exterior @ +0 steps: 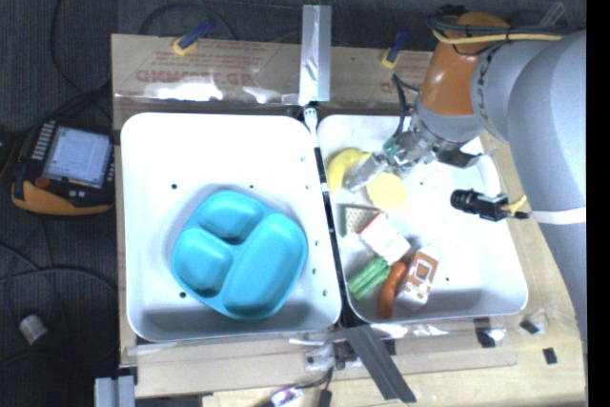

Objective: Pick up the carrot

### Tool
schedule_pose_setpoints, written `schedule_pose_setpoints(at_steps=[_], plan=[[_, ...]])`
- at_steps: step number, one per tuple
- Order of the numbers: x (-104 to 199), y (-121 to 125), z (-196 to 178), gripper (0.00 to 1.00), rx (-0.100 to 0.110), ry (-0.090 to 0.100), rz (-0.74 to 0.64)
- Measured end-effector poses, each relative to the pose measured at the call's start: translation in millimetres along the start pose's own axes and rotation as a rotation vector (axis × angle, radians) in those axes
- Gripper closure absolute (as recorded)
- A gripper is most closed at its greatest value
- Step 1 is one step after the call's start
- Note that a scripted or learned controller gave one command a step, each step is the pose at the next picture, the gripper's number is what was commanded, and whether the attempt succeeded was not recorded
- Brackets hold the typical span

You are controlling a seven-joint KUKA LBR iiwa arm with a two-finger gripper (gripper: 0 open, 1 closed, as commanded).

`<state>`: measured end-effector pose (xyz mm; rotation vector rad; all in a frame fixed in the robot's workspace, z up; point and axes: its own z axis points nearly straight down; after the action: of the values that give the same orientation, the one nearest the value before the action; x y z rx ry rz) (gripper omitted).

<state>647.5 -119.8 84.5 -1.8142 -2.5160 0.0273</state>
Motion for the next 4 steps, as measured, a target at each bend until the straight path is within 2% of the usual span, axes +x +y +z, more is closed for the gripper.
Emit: schedule_pose_setpoints(at_steps=[2,3,4], plan=[[-1.5,1.6,-0.7,0.0,-0.009,-0.007,-0.002],[-56.9,-6.5,-15.8,0.0,-0.007,-0.009,-0.061],[-87.9,-51.7,-83.9,0.0,-0.029,-0.023,-0.101]])
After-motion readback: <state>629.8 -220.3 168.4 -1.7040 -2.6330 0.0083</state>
